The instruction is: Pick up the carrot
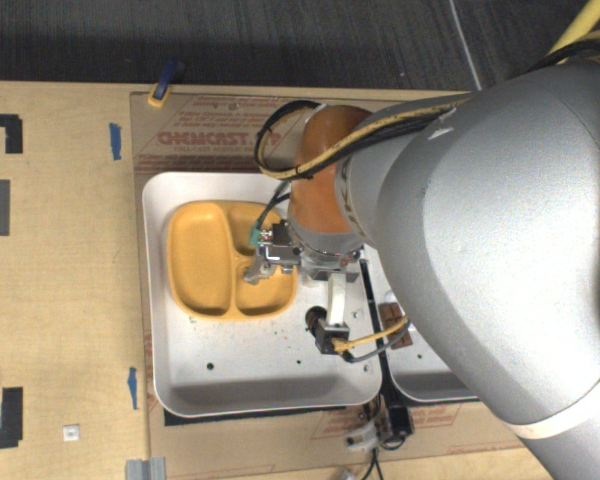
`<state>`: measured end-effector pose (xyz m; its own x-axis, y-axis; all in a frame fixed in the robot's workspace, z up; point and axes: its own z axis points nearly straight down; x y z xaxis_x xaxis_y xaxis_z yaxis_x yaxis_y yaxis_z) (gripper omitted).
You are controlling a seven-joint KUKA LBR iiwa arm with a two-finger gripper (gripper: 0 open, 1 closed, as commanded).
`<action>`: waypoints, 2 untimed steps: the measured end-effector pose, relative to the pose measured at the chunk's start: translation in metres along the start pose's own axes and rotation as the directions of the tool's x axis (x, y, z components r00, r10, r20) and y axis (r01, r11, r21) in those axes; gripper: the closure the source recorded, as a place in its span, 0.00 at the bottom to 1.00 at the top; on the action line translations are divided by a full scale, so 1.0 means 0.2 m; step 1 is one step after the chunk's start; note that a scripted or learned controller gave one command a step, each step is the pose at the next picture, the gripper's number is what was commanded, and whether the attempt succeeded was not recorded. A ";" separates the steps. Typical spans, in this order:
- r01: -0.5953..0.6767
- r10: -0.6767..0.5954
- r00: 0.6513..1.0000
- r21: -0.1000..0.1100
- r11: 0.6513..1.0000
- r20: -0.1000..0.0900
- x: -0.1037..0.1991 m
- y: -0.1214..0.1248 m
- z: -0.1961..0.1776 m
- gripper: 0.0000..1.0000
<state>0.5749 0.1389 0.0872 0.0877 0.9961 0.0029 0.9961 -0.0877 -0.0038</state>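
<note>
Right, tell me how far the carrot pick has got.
Done: the arm has reached in over the left bin, with the gripper low above the yellow divided tray. In hand: it hangs at the tray's right compartment. Left: the pick itself; no carrot can be made out, nor anything between the gripper's parts, so a grasp is unconfirmed.

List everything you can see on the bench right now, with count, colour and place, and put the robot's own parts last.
Shallow white plastic bin: one in full view, white, centre of bench; a second bin beside it, mostly under the arm.
Yellow two-compartment plastic tray: one, yellow, upper left of the full-view bin.
Small brown object: one, brown, at the seam between the bins; too hidden to identify.
Blue tape strips: several, blue, along the cardboard's left edge.
Carrot: I cannot pick one out.
Arm: one, grey with orange band, reaching from the right.
Gripper: one, metallic, over the tray's right edge.
</note>
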 end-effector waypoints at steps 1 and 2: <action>0.002 -0.002 1.000 0.000 1.000 0.000 0.00 0.00 -0.05 1.00; 0.090 -0.090 0.996 -0.004 0.996 0.003 -0.25 0.12 -0.49 1.00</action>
<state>0.5947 0.0865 0.1849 -0.0028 1.0000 0.0000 1.0000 0.0028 0.0005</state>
